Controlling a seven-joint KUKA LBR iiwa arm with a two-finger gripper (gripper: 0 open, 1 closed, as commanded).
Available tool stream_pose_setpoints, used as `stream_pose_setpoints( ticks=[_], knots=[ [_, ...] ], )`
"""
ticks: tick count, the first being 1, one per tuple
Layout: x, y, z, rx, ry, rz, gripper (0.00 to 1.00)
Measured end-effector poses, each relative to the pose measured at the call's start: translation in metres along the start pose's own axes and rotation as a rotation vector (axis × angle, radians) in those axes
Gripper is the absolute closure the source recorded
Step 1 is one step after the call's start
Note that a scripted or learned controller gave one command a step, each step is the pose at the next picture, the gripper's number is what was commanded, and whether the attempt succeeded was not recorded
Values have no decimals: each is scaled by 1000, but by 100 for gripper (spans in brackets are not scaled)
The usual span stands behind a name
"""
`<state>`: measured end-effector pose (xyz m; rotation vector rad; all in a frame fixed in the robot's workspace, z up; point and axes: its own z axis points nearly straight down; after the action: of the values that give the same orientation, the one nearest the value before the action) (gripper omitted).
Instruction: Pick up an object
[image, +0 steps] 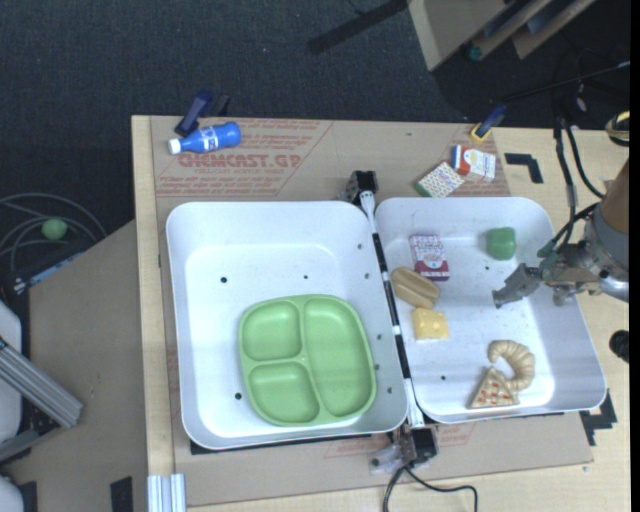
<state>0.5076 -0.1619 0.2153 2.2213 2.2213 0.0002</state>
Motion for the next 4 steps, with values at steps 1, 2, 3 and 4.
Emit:
stream_pose_setpoints(
  ticks=[1,2,3,4],
  knots=[
    [15,100,10,-1,0,-1,0],
    [58,109,72,3,1,-1,0],
    [71,109,132,4,1,-1,0],
    [57,148,130,-1,0,-1,0]
  ],
)
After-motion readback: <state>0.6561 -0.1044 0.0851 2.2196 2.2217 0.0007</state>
